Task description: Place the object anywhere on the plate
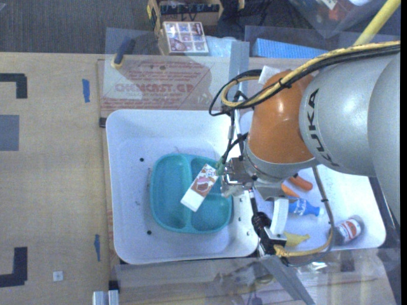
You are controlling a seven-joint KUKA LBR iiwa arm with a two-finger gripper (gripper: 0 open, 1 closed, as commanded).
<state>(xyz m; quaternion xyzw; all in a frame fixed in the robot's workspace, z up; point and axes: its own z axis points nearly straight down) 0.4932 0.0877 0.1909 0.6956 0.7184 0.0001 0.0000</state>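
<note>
plate: teal divided plate [166,192] sits in the left bin [127,164], toward its right half, flat on the bin floor.
object: small white packet [200,187] with a reddish printed picture, lying at a slant over the plate's right compartments. Upper end is up against the gripper, lower end points down-left across the divider.
gripper: gripper [224,178] is at the plate's right rim, mostly tucked under the orange wrist band. Can't tell how wide it is or whether it's clamped on the packet; the two look to be touching, no more than that.
height: can't tell if the packet is resting on the plate or hanging just above it. No clear shadow gap either way.
right bin: right bin [359,192] holds an orange item [297,184], a blue-and-white bottle [301,207], a small red-brown container [348,229] and a yellow scrap [294,239], all well apart from the plate.
progress: late stage, in my read. Packet is already inside the plate's outline, so positioning is done.
left: confirm release and the packet lying free on the plate, then lift clear.
risk: packet could stick to the gripper or get flicked off the rim on retreat.
</note>
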